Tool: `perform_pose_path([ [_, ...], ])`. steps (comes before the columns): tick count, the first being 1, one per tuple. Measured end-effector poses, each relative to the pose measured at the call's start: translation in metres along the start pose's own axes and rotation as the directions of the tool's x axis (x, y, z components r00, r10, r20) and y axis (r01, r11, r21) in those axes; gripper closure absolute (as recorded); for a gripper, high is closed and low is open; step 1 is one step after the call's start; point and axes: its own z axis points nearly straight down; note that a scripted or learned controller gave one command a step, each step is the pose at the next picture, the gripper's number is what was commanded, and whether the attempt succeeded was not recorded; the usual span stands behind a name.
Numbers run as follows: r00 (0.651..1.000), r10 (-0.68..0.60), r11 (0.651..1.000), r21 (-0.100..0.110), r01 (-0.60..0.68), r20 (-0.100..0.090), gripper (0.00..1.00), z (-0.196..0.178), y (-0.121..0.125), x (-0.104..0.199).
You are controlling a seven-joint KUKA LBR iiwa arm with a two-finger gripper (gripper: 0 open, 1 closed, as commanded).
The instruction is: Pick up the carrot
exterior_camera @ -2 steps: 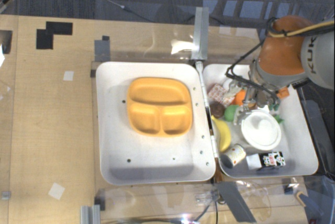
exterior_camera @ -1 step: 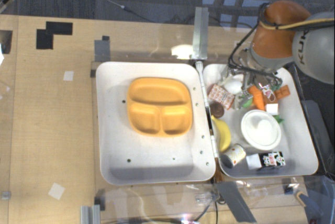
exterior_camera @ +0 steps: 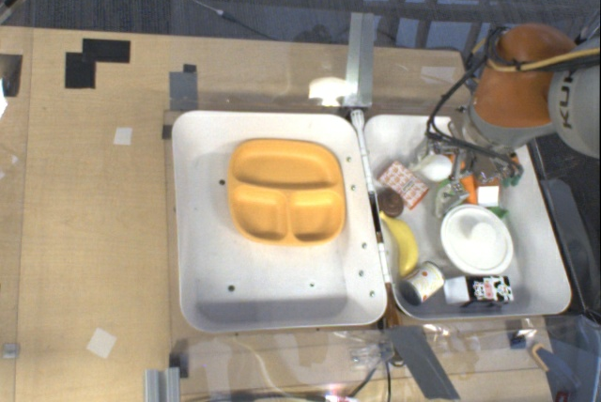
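The carrot (exterior_camera: 467,173) shows as a narrow orange strip in the upper part of the right bin (exterior_camera: 554,283), partly hidden by the wrist above it. My gripper (exterior_camera: 472,177) hangs low directly over the carrot, beneath the arm's orange band (exterior_camera: 519,76). The wrist and its cables cover the gripper, and I cannot tell whether it is touching the carrot.
Crowded around the carrot are a white egg-shaped object (exterior_camera: 435,168), a patterned packet (exterior_camera: 402,184), a green item (exterior_camera: 449,199) and a white bowl (exterior_camera: 477,239). A banana (exterior_camera: 405,243), a cup (exterior_camera: 424,281) and a small box (exterior_camera: 481,289) lie nearer the front. The left bin (exterior_camera: 202,231) holds a yellow divided tray (exterior_camera: 286,190).
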Motion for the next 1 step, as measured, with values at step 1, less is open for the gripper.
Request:
perform_pose_path([
  [1, 1.000, -0.003, 1.000, 0.005, 0.003, 0.016, 1.00, -0.0144, 0.0008, -0.0054],
])
